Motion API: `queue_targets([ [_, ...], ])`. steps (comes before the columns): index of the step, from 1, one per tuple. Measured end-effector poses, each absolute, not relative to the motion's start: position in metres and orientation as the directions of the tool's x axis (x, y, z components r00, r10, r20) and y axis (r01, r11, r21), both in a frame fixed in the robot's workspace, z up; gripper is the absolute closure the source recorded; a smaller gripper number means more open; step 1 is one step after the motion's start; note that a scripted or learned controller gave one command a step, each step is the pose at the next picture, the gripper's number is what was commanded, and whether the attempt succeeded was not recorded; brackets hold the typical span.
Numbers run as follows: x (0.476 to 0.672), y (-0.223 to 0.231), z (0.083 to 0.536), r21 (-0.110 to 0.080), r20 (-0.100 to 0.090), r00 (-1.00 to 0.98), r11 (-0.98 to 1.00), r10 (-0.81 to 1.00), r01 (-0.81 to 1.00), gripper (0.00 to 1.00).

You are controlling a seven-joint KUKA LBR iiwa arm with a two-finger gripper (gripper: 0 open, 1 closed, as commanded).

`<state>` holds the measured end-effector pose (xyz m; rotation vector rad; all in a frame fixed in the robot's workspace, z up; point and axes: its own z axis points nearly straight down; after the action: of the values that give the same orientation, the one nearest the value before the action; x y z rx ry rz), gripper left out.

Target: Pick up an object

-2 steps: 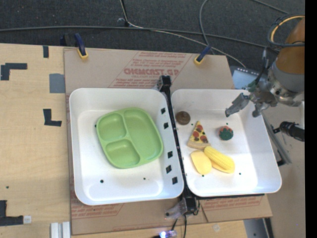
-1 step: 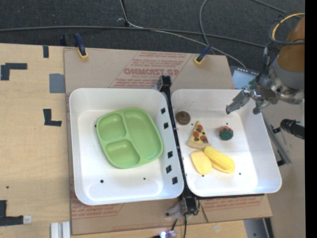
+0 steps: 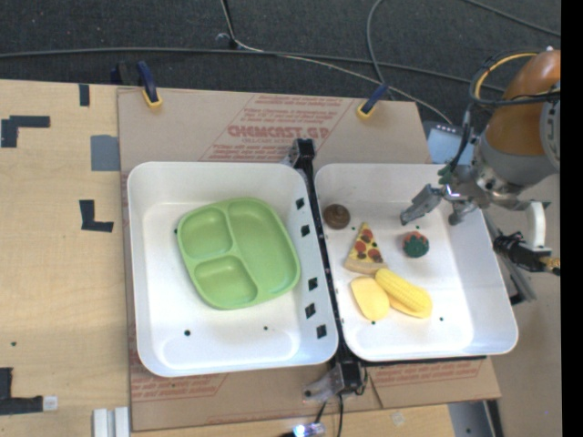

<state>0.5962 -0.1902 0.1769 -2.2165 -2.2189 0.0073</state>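
cardboard [image 3: 273, 126] under the bins reads "chemcast gp" in red; gripper [image 3: 435, 204] jaws spread, holding nothing, above the strawberry [image 3: 415, 244].

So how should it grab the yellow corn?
Grip the yellow toy corn cob across its narrow middle, coming straight down from above. It lies flat and slanted in the right white bin, touching the pale yellow piece, so the end effector should close across the cob's width.

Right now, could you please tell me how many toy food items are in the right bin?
5: a brown donut near the divider, a pizza slice, a strawberry, a yellow piece and corn touching in front.
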Motion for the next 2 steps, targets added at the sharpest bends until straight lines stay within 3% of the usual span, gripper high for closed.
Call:
queue_targets([
  [2, 0.601, -0.180, 0.083, 0.000, -0.002, -0.002, 0.002, 1.000, 1.000, 0.00],
])
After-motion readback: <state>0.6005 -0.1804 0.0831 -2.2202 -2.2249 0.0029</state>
